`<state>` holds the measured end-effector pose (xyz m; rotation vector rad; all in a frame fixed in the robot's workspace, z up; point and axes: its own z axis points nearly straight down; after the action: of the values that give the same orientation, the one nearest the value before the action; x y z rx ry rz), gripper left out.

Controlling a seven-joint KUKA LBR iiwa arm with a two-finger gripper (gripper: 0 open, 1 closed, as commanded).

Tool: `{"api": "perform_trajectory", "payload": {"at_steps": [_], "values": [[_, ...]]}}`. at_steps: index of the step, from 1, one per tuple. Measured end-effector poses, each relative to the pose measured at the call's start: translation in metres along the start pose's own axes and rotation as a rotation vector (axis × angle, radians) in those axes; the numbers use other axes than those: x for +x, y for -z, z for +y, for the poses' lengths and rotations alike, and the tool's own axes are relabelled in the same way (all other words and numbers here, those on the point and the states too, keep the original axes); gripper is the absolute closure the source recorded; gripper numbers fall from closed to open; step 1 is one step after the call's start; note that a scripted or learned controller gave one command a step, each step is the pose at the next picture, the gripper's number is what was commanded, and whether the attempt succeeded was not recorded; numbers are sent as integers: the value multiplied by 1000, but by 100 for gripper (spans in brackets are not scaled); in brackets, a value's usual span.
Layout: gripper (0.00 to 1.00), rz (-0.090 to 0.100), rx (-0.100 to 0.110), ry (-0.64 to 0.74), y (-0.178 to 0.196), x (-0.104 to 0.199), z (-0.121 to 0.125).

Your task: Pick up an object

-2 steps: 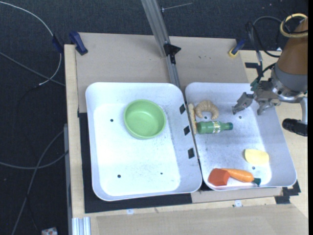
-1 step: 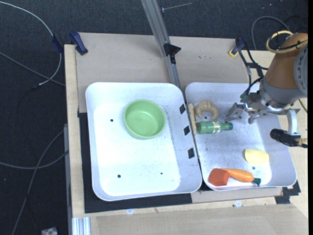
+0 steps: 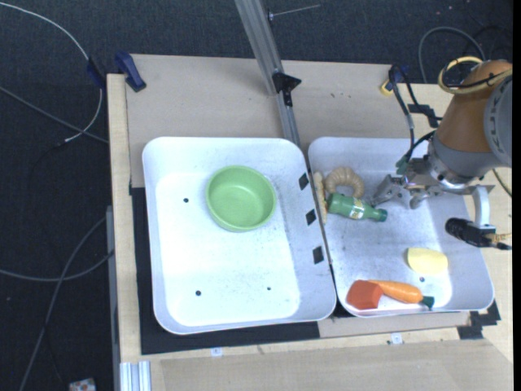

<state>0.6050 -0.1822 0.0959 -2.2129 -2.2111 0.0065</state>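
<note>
The worktop [image 3: 212, 96] carries two white bins. The left bin [image 3: 163, 243] holds one green bowl [image 3: 240, 198]. The right bin [image 3: 472, 292] holds five items: one green bottle [image 3: 356, 210], used here as the landmark; one tan ring-shaped piece [image 3: 342, 181] touching the bottle's upper side; one pale yellow piece [image 3: 426, 261], one red-orange block [image 3: 365, 294] and one carrot [image 3: 400, 292], all below and right of the bottle. No legible writing is visible. The claw [image 3: 393, 192] sits just right of the bottle, fingers spread, pinching nothing.

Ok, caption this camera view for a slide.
Gripper hovers beside green bottle in right bin; green bowl in left bin.
</note>
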Motion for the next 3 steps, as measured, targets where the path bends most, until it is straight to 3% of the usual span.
{"api": "perform_trajectory", "payload": {"at_steps": [1,2,3], "values": [[100,1,-4,0,13,0,1],[100,-8,-21,0,60,-3,0],[100,-8,-21,1,117,-12,4]]}}
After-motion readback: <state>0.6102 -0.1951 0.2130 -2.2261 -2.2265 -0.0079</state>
